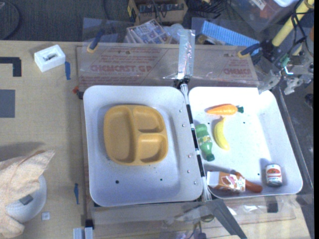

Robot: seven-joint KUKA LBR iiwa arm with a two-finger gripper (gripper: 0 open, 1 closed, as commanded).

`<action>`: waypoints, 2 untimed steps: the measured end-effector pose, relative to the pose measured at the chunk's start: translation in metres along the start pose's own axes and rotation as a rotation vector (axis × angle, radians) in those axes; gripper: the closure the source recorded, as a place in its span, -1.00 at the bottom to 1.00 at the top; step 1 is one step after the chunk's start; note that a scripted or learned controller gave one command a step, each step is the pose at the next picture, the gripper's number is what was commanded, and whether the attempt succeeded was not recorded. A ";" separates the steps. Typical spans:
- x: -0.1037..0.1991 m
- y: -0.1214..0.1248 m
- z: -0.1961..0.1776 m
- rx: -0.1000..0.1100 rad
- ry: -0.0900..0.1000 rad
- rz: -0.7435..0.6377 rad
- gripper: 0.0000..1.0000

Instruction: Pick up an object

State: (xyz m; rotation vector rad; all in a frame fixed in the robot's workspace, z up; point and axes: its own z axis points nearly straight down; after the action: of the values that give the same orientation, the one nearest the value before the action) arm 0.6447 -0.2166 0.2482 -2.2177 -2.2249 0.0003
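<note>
Since the carrot (223,109), banana (222,134) and green bottle (204,142) lie close together at the right bin's (286,133) left side, a grab there risks nudging neighbours. At the far right, the gripper (285,78) sits beyond the rim.

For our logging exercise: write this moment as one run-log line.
phase: pre-grasp | gripper: above right bin's far corner | right bin: carrot, banana, green bottle, can | left bin: yellow tray
</note>
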 end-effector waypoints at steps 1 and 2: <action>0.038 0.022 0.123 0.001 0.000 -0.173 -1.00; 0.111 -0.001 0.161 -0.005 -0.001 -0.184 -1.00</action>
State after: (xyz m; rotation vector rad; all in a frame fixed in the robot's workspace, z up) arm 0.6429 -0.1057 0.0874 -2.0064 -2.4229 -0.0045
